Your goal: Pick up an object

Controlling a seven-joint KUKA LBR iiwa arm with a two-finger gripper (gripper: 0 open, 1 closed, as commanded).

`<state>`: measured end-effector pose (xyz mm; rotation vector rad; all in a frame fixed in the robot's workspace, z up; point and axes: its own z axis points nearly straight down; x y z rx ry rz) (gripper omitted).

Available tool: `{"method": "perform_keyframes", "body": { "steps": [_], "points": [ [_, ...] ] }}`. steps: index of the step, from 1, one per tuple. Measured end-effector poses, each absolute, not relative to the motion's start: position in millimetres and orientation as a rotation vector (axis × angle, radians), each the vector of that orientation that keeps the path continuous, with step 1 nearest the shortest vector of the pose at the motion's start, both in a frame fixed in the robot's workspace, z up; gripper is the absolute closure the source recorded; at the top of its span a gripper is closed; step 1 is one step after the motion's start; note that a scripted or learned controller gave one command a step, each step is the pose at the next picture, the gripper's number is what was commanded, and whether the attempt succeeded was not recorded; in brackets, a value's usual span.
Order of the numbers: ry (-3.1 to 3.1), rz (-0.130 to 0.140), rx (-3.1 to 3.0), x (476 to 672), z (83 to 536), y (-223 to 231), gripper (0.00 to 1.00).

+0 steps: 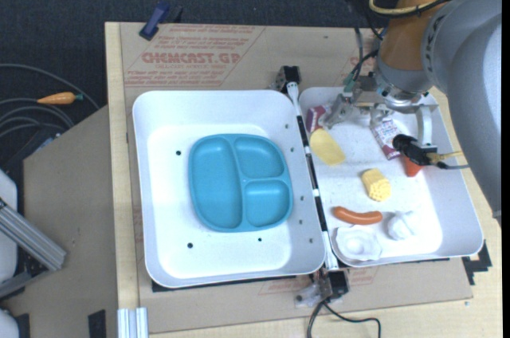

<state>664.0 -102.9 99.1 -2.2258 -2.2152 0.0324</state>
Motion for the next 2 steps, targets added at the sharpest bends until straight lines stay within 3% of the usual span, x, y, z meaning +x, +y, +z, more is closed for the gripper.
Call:
{"method": "perform_keyframes", "body": {
  "steps": [2],
  "points": [
    [-2.213,0.035,-2.215,662.4,86.4,-101.2,0.0]
  ]
}}
